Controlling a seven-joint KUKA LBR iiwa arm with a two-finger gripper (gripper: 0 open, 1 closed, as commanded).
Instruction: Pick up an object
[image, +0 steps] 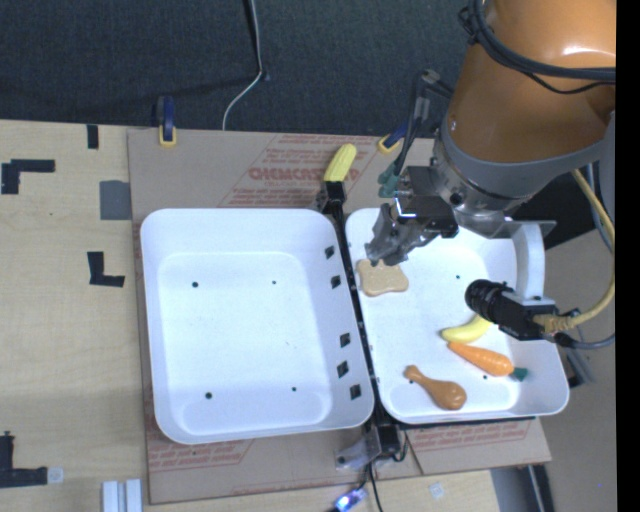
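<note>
My gripper (383, 255) reaches down into the far left part of the right bin (540, 405), just above a tan slice of toy bread (384, 281). Its fingertips are at the bread's far edge, apparently touching it. The bread lies flat on the bin floor. A yellow banana (463, 329), an orange carrot (482, 359) with a green tip and a brown drumstick (437, 387) lie in the near right part of the same bin.
The left bin (160, 300) stands beside the right one, with black clips along their shared wall. A yellow-handled clamp (338, 165) sits on the cardboard behind the bins. The arm's grey and orange body (530, 90) hangs over the right bin's far side.
</note>
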